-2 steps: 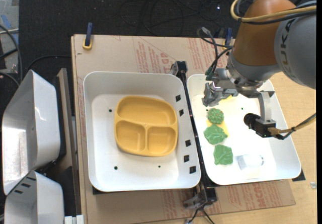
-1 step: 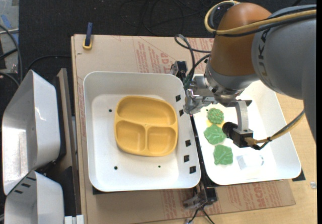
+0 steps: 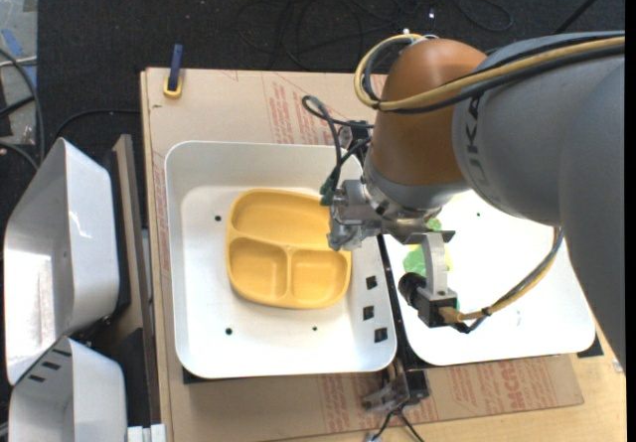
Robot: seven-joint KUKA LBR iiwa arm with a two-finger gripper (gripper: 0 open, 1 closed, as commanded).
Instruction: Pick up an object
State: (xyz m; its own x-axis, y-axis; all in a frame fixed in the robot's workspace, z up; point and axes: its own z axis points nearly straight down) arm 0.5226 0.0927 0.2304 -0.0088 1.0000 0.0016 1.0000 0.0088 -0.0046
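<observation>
A yellow divided plate (image 3: pixel 283 251) with three compartments lies in the left white bin (image 3: pixel 199 231). My gripper (image 3: pixel 343 223) hangs at the plate's right rim, near the wall between the two bins. The bulky orange and grey wrist covers most of it from above. A small green object (image 3: pixel 437 253) peeks out beside the arm in the right bin (image 3: pixel 517 331), mostly hidden by the arm and a black bracket.
The arm spans the right bin from the upper right. Both bins rest on a brown cardboard sheet (image 3: pixel 248 97). White tubs (image 3: pixel 60 241) stand off the bench at the left. Cables trail at the back.
</observation>
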